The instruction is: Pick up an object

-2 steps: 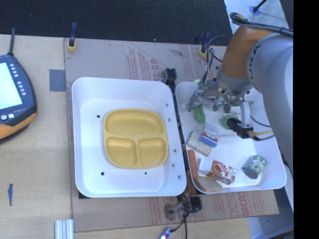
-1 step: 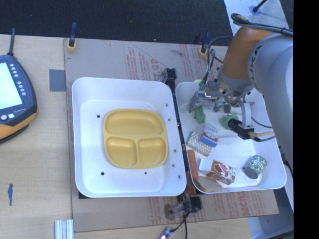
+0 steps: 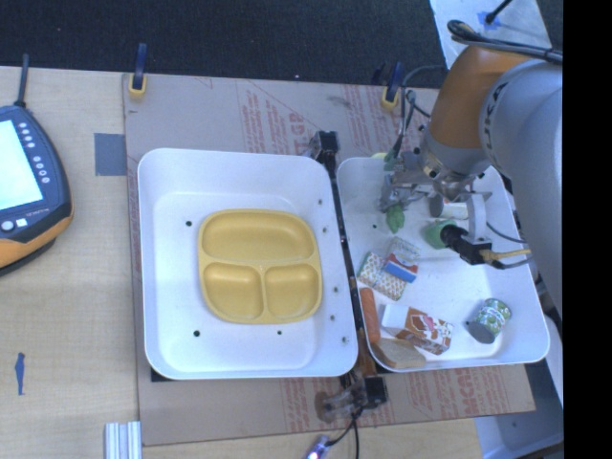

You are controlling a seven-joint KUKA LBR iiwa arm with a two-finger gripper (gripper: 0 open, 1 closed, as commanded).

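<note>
The gripper (image 3: 400,197) hung directly over a small green item (image 3: 395,219) at the right bin's (image 3: 521,352) far end, though I couldn't tell its grip.

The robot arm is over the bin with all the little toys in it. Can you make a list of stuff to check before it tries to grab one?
1. Gripper is above the right bin: ok.
2. Something sits close under the gripper: ok, a small green piece lies just below it.
3. Fingers open and ready: cannot tell, they are too small and cluttered to read.
4. Gripper already holding something: cannot tell.
5. Other toys out of the way: ok, the striped packet, the brown box and the small can lie nearer the front.
6. Yellow tray in the left bin stays apart: ok.
</note>
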